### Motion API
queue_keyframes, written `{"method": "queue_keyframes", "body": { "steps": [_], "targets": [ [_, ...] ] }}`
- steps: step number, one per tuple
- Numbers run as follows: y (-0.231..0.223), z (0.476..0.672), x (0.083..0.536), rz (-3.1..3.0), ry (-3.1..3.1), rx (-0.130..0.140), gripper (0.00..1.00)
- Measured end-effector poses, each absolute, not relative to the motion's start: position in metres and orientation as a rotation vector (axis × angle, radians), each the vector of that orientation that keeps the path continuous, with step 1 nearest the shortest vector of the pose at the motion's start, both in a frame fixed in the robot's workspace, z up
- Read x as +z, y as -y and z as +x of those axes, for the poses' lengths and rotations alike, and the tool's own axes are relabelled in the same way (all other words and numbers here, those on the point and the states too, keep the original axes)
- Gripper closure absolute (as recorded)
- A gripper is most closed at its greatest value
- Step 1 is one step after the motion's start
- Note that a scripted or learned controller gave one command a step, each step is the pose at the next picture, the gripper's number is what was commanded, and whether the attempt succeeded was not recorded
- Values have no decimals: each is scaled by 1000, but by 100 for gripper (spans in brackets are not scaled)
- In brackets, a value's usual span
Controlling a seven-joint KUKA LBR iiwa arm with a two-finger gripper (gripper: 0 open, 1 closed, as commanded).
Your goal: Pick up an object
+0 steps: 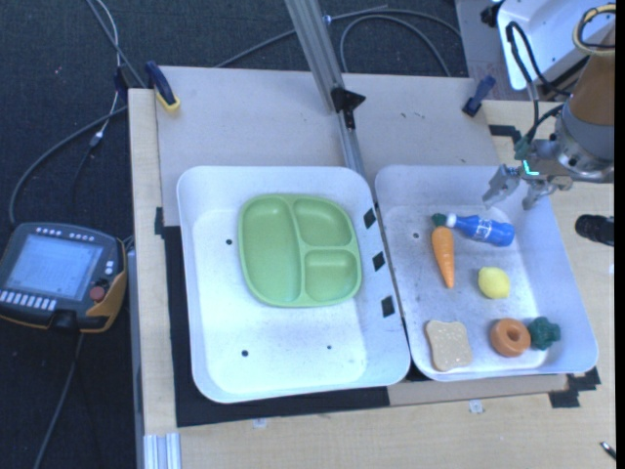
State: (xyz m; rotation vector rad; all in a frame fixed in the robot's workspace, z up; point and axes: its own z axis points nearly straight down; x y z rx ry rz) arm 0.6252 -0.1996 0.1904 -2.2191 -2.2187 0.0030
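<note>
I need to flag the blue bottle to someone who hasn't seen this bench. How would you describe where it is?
Look in the right-hand white bin, the one holding the toy food rather than the green plate. At its far end, below the gripper, the blue bottle lies on its side just beyond the carrot. It is the only blue item there.

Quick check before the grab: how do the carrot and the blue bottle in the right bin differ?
The carrot is orange and tapered, pointing toward the bin's near side; the bottle is blue, blunt and lies crosswise. The carrot looks longer. The bottle lies closer to the gripper. Both lie flat in the right bin.
</note>
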Motion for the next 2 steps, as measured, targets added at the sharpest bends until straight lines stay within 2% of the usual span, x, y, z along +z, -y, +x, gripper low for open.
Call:
{"method": "queue_keyframes", "body": {
  "steps": [1,2],
  "targets": [
    [200,626,192,-2221,2222,-1,0],
    [196,627,130,-2216,2220,4,0]
  ]
}}
